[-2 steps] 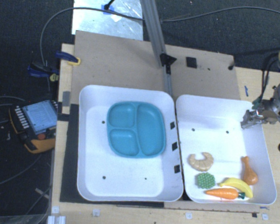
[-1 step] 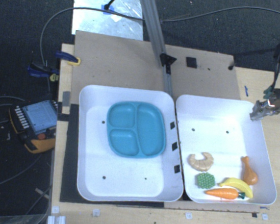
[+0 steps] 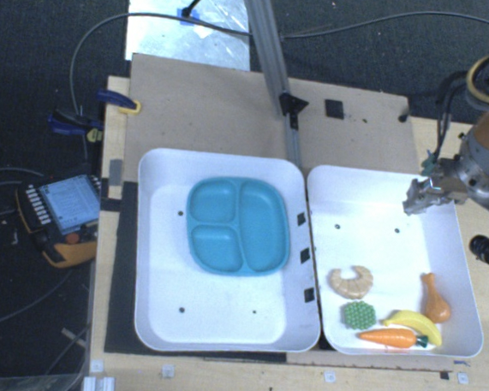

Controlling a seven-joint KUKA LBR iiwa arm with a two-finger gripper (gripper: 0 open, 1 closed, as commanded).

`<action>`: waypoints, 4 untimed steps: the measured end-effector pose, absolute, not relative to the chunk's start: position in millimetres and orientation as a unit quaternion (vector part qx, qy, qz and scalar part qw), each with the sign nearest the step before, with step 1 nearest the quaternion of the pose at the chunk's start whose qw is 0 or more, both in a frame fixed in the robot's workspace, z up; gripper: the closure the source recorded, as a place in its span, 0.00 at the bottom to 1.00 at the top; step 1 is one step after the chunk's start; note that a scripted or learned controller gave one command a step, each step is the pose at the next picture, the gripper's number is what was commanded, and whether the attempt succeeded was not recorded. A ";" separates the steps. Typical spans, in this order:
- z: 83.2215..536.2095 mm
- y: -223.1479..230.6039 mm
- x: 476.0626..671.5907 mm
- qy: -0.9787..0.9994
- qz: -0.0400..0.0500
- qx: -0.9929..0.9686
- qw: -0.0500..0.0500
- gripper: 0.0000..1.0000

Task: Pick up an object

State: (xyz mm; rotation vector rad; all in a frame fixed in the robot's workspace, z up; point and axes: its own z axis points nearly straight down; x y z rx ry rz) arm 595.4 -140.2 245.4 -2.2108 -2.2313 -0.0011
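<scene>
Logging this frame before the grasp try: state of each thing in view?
claw: over the right bin's far right part, nothing seen in it
blue tray: flat in left bin, compartments bare
croissant: lying in right bin
broccoli: near front wall
banana: lying against carrot
carrot: lying along front wall
drumstick: lying by right wall

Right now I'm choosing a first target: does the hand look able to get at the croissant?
Probably yes. The croissant lies alone on bare bin floor, apart from the broccoli, with nothing over it. The hand sits above the same bin.
</scene>
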 end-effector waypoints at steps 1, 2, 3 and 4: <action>251.6 -83.3 587.7 -0.710 -0.001 -0.704 0.000 1.00; 255.9 -26.1 579.4 -0.711 -0.001 -0.703 0.001 1.00; 241.8 25.8 582.8 -0.711 -0.001 -0.704 0.000 1.00; 247.4 76.1 578.6 -0.711 -0.001 -0.703 0.000 1.00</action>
